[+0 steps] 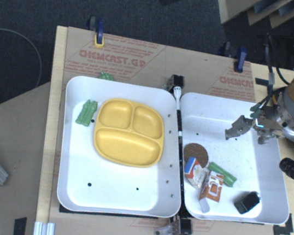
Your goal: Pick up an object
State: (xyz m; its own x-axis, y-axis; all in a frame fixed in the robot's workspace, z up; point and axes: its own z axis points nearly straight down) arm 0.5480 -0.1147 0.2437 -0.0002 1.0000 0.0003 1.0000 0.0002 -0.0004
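My gripper hangs over the back of the right bin, near its far right side. Its two grey fingers stand apart, open, with only bare white bin floor between them. Toward the bin's front lie a brown disc, a green stick-shaped piece, a red and white packet beside a blue and white wrapper, and a small black block. All of these sit well below and left of the fingertips, apart from them.
The left bin holds a yellow divided plate and a green toy by its left wall. A black clip sits where the two bins meet at the back. Blue clamps pin the board's far edge.
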